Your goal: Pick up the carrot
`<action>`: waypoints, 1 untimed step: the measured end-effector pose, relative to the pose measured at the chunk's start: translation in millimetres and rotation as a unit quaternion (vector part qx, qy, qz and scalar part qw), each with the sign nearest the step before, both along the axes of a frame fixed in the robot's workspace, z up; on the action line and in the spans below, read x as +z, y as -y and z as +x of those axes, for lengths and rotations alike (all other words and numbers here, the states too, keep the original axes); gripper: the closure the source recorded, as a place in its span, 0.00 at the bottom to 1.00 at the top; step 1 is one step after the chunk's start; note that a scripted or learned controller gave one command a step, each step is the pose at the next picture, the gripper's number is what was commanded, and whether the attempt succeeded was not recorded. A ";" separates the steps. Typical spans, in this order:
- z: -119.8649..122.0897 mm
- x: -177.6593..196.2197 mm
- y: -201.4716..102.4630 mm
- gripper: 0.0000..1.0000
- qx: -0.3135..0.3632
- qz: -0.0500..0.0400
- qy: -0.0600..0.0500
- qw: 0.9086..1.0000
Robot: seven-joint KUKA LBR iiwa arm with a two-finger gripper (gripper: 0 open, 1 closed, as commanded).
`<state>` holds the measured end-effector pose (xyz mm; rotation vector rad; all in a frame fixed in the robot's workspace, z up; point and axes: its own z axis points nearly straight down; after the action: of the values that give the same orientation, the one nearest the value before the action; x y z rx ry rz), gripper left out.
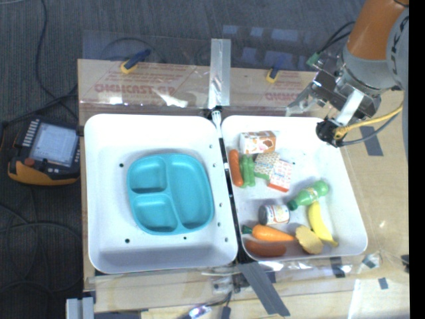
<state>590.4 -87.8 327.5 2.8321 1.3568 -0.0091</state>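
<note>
The grey arm [382, 25] with its orange band hangs over the far right corner of the bench [388, 205]. Its gripper [325, 95] sits above the far rim of the right bin [353, 201], well apart from the target, and whether the jaws are open or closed cannot be told from this slant. The left bin [99, 178] holds a teal divided plate [170, 193]. The step in hand looks like the approach. It would go best if the gripper crossed the right bin to its near edge and came down with the jaws spread across the carrot's [272, 233] thick middle. The crowding is the likely hazard: a reddish-brown sausage [265, 248] touches the carrot's near side, a small can [274, 213] stands just beyond it, and a pale potato-like piece [309, 240] sits at its narrow end. The carrot is bright orange, smooth and tapering, lying flat along the near wall with a green stub at its left end. A slimmer orange stick [234, 167] by the dividing wall could be mistaken for it.
</note>
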 end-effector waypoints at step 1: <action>-25.6 -67.3 -65.0 0.00 0.052 0.002 -0.001 0.999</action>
<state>564.8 -22.8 260.2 2.7604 1.5040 -0.0093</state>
